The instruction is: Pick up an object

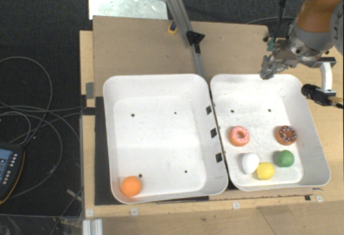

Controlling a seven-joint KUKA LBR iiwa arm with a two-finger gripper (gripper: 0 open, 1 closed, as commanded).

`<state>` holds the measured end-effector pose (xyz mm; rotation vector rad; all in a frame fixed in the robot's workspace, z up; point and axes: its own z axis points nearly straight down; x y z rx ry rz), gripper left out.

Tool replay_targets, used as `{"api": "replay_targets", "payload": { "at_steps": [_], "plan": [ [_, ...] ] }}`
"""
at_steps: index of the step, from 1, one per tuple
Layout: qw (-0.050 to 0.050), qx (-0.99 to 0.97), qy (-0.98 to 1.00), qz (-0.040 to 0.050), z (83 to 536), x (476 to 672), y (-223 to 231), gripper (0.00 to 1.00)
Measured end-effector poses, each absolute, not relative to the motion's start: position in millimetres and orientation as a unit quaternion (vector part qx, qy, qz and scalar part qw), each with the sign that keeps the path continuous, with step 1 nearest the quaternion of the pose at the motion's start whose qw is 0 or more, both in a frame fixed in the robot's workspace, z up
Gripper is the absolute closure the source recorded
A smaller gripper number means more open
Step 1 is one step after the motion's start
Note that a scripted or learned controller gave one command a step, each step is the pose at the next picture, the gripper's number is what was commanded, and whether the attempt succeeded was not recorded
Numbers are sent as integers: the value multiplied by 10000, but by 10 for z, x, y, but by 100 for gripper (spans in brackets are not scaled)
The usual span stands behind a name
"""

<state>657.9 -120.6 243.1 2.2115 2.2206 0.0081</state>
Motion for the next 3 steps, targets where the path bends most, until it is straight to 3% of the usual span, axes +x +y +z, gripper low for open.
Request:
{"api": "replay_targets", "payload": {
  "at_steps": [2, 3],
  "plan": [
    [-4, 7029, 7113, 15, 2419, 6469, -32, 100],
    [-12, 7033, 7109, 10, 2422, 6265, 518, 100]
  ]
}}
